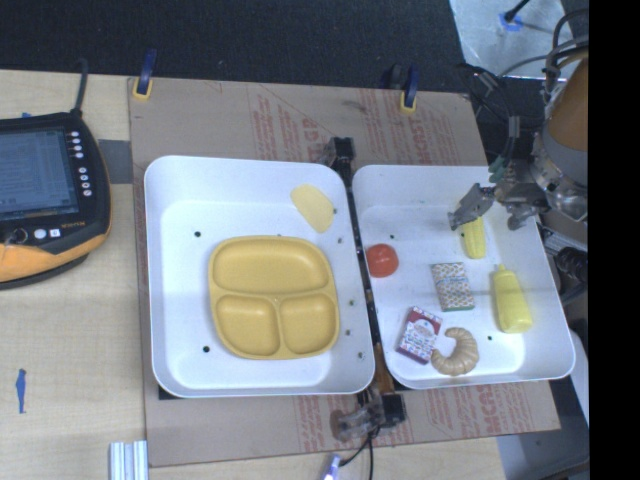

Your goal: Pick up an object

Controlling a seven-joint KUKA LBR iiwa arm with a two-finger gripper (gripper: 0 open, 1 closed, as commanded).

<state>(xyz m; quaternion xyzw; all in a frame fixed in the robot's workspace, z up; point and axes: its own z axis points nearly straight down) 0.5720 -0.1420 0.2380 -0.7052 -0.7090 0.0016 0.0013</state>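
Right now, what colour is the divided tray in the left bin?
Pale yellow, a plain divided tray with three compartments; camera view shows it best.

Two white bins [160, 268], one yellow tray [272, 296], seven small items [382, 260].

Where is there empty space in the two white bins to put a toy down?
Left bin: bare floor around the yellow divided plate, mostly its left strip and near corners. Right bin: free patch between the tomato and the gripper. Crowded near the croissant, red box and yellow bottle.
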